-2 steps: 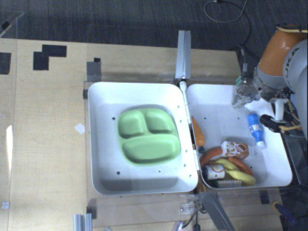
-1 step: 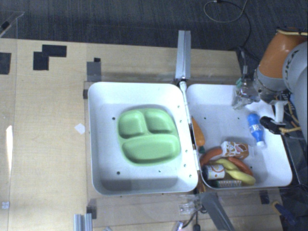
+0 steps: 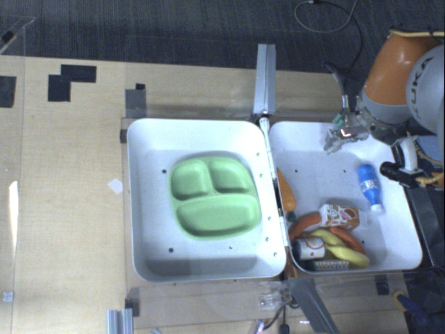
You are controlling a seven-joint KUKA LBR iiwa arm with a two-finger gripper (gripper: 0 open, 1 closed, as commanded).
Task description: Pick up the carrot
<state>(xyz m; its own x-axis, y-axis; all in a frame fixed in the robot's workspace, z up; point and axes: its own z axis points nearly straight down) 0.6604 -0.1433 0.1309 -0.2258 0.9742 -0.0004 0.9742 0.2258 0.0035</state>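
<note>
The carrot point(image 3: 285, 193) is a short orange piece lying lengthwise against the left wall of the right bin point(image 3: 316, 152), about halfway down. My gripper point(image 3: 341, 136) hangs over the far part of that bin, up and to the right of the carrot and well apart from it. Nothing shows in the gripper. The grey arm with its orange band point(image 3: 396, 68) comes in from the upper right.
A blue bottle point(image 3: 370, 185) lies near the right bin's right side. A sausage point(image 3: 306, 223), a banana point(image 3: 341, 250), a small packet point(image 3: 338, 216) and a can point(image 3: 309, 249) crowd its near end. The left bin point(image 3: 146, 186) holds a green divided plate point(image 3: 214, 195).
</note>
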